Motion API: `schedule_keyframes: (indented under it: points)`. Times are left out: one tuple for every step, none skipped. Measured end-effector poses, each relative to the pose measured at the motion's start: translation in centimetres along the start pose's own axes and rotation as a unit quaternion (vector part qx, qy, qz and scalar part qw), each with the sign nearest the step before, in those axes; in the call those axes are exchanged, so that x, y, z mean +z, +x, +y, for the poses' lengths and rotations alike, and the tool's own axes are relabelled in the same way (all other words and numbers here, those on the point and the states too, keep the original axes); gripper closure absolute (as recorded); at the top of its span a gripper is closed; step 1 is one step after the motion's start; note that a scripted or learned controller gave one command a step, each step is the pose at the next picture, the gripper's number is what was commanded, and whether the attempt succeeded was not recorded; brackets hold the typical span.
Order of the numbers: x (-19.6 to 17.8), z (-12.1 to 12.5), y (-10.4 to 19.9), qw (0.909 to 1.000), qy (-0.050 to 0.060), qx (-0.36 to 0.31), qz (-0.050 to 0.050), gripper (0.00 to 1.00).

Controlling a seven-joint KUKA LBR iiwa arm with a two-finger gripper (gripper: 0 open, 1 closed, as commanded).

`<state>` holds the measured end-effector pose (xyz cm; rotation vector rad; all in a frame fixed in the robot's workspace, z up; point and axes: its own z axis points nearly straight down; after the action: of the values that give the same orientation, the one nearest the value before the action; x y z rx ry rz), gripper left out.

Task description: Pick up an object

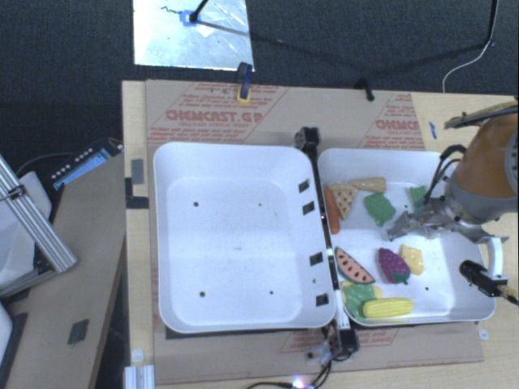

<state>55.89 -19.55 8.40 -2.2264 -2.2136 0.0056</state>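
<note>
Left shallow white plastic bin (235, 233): bare floor, a few dark dots on it. Black clips (312, 209) run down the seam where it meets the right shallow white plastic bin (454, 302).

Right bin, working left to right. Orange carrot-shaped toy (331, 208) lies along the left wall, with a tan waffle-patterned wedge (344, 199) touching it on the right. Pale yellow flat piece (366, 185) sits at the far side, just beyond the wedge. Red watermelon slice toy (353, 267) lies near the left wall, closer to the near side. Light green leafy toy (355, 297) and yellow corn cob toy (388, 306) crowd the near left corner, touching each other. Green pepper-like toy (379, 208) sits mid-bin. Purple grape bunch toy (392, 264) lies just left of a small yellow block-like toy (412, 258), the two touching.

Grey two-finger claw (397, 230) points left, low over the bin floor, between the green pepper-like toy on its far side and the grape bunch on its near side; near both, contact unclear. Finger spread: cannot tell, the tips blur together. A small green piece (418, 194) shows beyond the wrist. Orange-banded arm (486, 164) enters from the right.
</note>
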Motion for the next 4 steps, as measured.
schedule_keyframes:
  points:
    - [0.0,-6.7,-1.3,1.0,-0.001,-0.001,0.0,0.0]
    - [-1.2,-6.2,-1.3,1.0,-0.005,-0.003,-0.001,1.0]
    - [-7.6,-4.5,3.8,1.0,-0.006,-0.008,0.001,1.0]
    - [-6.1,-3.8,10.9,1.0,-0.003,-0.008,0.002,1.0]
